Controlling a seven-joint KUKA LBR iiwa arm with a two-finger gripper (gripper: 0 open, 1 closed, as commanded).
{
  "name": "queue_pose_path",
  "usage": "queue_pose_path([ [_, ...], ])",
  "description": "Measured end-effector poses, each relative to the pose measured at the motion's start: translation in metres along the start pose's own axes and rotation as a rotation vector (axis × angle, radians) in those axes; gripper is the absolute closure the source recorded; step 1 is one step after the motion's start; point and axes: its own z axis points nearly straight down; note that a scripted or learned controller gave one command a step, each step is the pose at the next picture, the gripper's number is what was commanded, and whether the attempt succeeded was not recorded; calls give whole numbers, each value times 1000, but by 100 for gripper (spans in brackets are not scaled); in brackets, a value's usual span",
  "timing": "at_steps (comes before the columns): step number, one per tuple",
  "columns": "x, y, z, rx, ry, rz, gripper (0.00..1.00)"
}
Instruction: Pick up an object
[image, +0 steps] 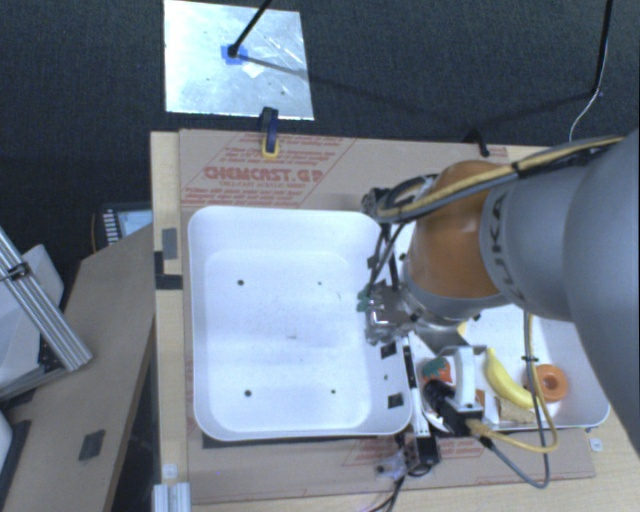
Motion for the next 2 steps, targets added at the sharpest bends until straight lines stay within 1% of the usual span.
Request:
queue_pose_path([
  [1, 3, 1, 3, 1, 1, -4, 0],
  [2, -61, 44, 3, -3, -2, 1, 0],
])
